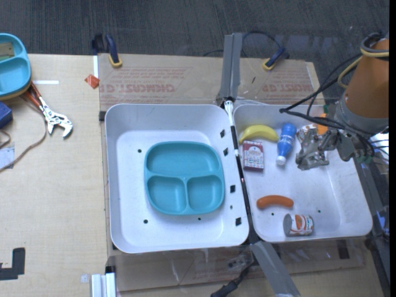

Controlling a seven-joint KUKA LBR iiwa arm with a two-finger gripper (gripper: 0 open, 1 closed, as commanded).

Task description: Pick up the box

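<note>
the red box [252, 154] lies flat in the right bin [346, 215], just below the banana [258, 132] and left of the blue bottle [285, 142]; its label is unreadable. the jaws [311, 151] hang right of the bottle, their opening impossible to tell.

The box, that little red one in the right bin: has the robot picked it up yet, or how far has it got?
Not yet. The small red box lies on the floor of the right bin, beside the banana and the blue bottle. The gripper hangs over that bin, to the right of the bottle and apart from the box. Reaching it, gripping and lifting are all left.
</note>
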